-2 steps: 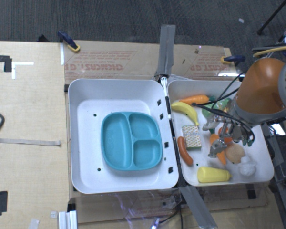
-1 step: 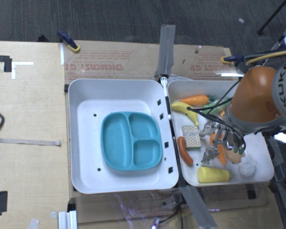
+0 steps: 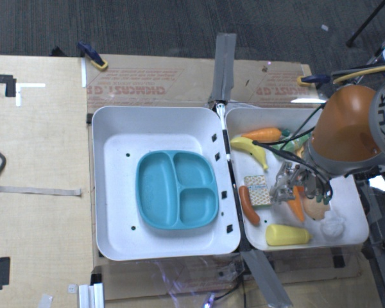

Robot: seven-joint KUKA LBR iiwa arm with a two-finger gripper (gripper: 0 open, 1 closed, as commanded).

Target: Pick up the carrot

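Orange tapered carrot [image 3: 297,205] beside gripper [image 3: 286,188]

Both white bins [image 3: 102,191] smooth glossy plastic, teal divided plate [image 3: 178,189] same but more matt. Bench [image 3: 32,146] at left pale matt wood. Carrot [image 3: 262,134] looks smooth, shiny plastic. Gripper [image 3: 283,186] bare metal.

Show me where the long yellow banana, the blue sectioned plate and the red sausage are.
Long yellow banana [image 3: 251,150]: camera view, middle of its curved body.
Blue sectioned plate [image 3: 155,188]: camera view, floor of its large left compartment.
Red sausage [image 3: 248,206]: camera view, middle of its length.
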